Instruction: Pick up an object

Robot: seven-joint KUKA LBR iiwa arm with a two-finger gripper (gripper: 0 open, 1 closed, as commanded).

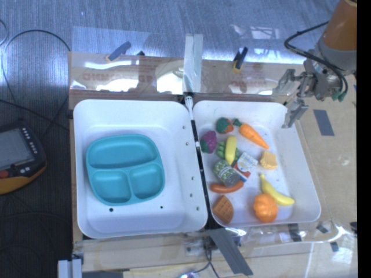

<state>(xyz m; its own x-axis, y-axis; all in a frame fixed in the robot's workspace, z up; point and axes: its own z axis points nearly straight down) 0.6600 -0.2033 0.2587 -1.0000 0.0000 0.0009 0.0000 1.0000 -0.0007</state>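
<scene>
Pale wooden bench top (336,172) carries two shallow white bins side by side, with clear plastic sheeting and metal brackets along its near edge. Off the bench to the left lies dark floor with black cables and a handheld control pendant (17,155) with an orange rim; its screen is too small to read.

Nearest in the right bin (307,184) sit a brown waffle-textured piece (222,208) and an orange fruit (265,208), with a yellow banana (276,193) touching the fruit's upper side. A red sausage (226,186) lies just beyond the brown piece. Mid-bin are a green printed can (224,170), a small white carton with red print (246,162) whose writing cannot be read, and a yellow cheese wedge (268,160). Farther back are a yellow corn cob (231,149), purple grapes (208,142), a green and red vegetable (225,124) and an orange carrot (253,134), tilted diagonally.

The left bin (116,112) holds a teal divided tray (124,168) with three compartments.

Beyond the bins a glossy brown strip bears faint reddish lettering, unreadable under glare, and a blue-and-yellow marker (239,59) rests there. The gripper (293,106) hangs over the right bin's far right corner, its fingers apart and nothing between them, well apart from the toys.
</scene>
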